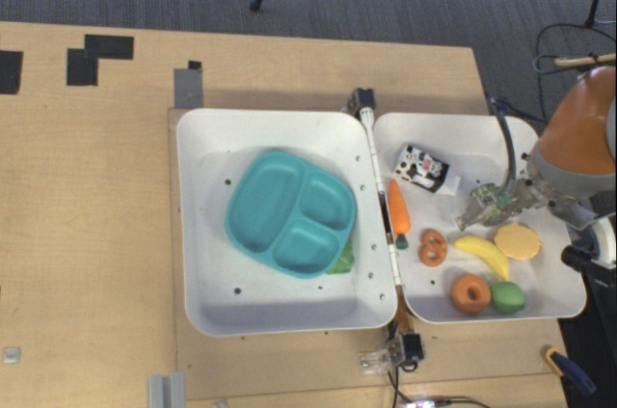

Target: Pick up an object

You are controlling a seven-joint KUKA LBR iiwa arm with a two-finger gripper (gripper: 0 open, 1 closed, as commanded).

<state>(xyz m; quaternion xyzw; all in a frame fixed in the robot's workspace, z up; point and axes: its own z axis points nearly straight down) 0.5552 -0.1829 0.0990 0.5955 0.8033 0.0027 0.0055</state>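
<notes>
Wooden bench point(96, 232) with two white bins point(207, 300), gripper point(482, 205) low in the right one just above banana point(482, 254) and yellow disc point(519, 241), finger spread impossible to tell, nothing visibly held, pick apparently not yet made.

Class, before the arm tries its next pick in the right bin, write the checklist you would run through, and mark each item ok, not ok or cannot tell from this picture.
1. End effector over the right bin: ok.
2. Object already between its fingers: cannot tell.
3. Banana lying free, reachable from above: ok.
4. Targets well spaced: not ok; yellow disc lies against the banana, doughnut against the green ball.
5. Carrot away from the wall: not ok, it hugs the divider.
6. Cable out of the arm's way: cannot tell.
</notes>
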